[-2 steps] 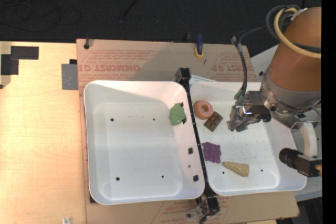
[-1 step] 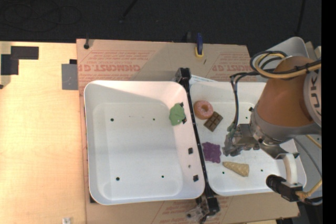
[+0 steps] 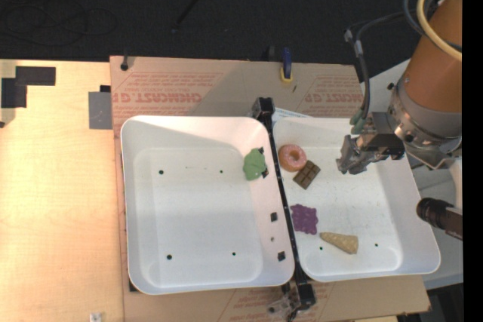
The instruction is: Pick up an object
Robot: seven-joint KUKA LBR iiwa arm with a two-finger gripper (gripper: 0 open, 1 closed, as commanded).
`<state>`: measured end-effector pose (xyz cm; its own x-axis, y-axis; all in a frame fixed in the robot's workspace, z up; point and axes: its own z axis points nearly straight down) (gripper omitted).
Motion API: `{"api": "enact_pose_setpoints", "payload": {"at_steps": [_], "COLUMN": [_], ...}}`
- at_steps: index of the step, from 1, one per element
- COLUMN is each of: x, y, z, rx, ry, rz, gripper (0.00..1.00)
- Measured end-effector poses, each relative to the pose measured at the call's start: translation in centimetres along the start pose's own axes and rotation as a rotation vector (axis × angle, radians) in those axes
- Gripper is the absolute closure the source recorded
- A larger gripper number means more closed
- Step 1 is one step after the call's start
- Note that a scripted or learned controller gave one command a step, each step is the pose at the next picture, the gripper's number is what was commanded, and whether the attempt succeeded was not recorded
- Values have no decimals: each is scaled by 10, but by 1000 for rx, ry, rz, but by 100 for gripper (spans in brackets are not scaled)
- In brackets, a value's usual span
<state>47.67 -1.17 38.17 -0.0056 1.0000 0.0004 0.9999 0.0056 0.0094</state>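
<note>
In the right bin (image 3: pixel 407 253) lie a pink donut (image 3: pixel 292 157), a brown chocolate piece (image 3: pixel 306 175), a purple lump (image 3: pixel 304 219) and a tan cone-shaped piece (image 3: pixel 340 242). A green object (image 3: pixel 255 164) rests against the right wall of the left bin (image 3: pixel 143 237). My gripper (image 3: pixel 349 162) hangs over the right bin's upper middle, to the right of the chocolate piece and apart from it. I see nothing between its fingers.
A black divider clamp (image 3: pixel 266 111) runs between the two bins. Cardboard (image 3: pixel 189 90) lies under the bins, with a wooden bench surface (image 3: pixel 53 192) to the left. A dark cylinder (image 3: pixel 441 215) juts in at the right bin's right edge.
</note>
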Motion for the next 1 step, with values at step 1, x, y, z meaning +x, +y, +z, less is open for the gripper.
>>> {"api": "enact_pose_setpoints", "payload": {"at_steps": [1], "x": [-42], "y": [-4], "z": [135], "rx": [23], "ry": [0], "rz": [11], "gripper": [100]}}
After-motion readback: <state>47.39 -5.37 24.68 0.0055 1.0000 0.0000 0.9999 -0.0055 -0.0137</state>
